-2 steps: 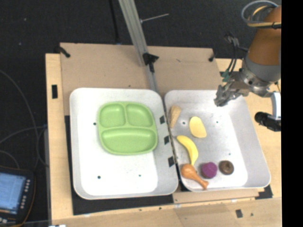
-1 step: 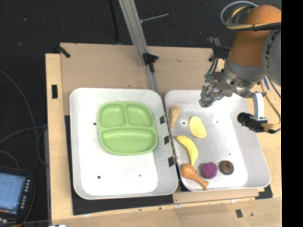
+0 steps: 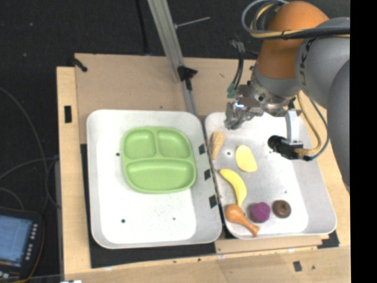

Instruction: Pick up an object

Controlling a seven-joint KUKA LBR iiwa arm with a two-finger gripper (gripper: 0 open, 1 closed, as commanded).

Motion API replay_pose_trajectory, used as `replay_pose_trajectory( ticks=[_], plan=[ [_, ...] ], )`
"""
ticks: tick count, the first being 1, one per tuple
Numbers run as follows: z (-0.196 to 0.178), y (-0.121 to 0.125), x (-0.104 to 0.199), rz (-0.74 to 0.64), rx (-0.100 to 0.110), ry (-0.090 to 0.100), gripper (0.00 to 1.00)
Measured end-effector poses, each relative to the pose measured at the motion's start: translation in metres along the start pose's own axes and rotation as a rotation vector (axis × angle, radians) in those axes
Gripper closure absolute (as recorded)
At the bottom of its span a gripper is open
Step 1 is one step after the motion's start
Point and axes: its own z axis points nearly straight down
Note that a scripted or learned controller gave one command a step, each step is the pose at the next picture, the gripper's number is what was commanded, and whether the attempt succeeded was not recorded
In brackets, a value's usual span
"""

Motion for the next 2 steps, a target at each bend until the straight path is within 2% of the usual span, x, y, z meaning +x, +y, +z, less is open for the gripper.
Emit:
replay_pose_trajectory(
  ticks=[1,2],
  plan=[
    [-0.005,0.018,0.059,-0.001,-0.001,0.001,1.0],
    [-0.005,0.023,0.119,-0.001,0.0,0.0,1.0]
  ],
)
